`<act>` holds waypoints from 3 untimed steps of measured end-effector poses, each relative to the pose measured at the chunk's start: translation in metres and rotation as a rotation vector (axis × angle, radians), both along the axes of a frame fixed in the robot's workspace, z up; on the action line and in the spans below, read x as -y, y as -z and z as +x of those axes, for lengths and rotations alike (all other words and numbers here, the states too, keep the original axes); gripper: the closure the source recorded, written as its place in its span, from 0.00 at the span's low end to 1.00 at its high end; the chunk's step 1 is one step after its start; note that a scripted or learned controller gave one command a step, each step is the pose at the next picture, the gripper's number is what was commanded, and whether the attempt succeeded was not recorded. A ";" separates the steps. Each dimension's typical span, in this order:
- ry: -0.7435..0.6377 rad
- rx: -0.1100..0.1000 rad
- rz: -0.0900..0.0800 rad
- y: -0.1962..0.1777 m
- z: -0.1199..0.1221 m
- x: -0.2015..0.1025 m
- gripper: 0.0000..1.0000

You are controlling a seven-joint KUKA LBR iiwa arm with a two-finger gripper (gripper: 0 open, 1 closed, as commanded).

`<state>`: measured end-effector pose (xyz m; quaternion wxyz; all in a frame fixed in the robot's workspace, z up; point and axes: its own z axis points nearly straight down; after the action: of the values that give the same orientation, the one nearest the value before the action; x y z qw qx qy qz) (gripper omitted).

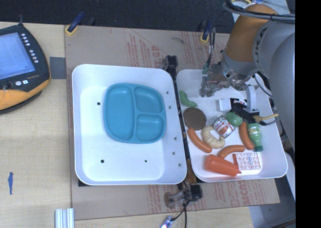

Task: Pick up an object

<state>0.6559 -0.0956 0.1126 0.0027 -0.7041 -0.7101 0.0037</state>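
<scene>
My gripper [209,87] hangs over the far corner of the right bin [281,164], above a bare patch of white floor, and from this slant I cannot tell how it is set. Nothing sits under it that I can see. The nearest thing is a small green piece [187,100] just beside it, toward the wall between the two bins.

The rest of the toy food is crowded toward the near half: a brown disc [194,118], a bun [212,137] touching a hot dog [198,140], a second sausage [230,150], an orange carrot [220,165] beside a red-and-white packet [248,161], and a striped can [222,126]. The left bin [88,166] bears a blue divided plate [134,113].

If I drop straight down here, I judge I would close on nothing. Going for the green piece, I risk striking the bin wall, since it lies so close to it. In the crowded half, I could pinch two neighbours at once or nudge a round thing so it rolls away.
</scene>
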 end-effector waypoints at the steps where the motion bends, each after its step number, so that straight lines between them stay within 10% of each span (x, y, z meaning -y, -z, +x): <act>1: 0.000 0.000 0.000 0.000 0.000 0.000 0.00; 2: 0.003 0.003 0.000 0.021 0.000 -0.003 0.00; 3: 0.001 0.001 0.000 0.010 0.000 -0.002 1.00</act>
<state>0.6559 -0.0941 0.1023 0.0023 -0.7046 -0.7096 0.0033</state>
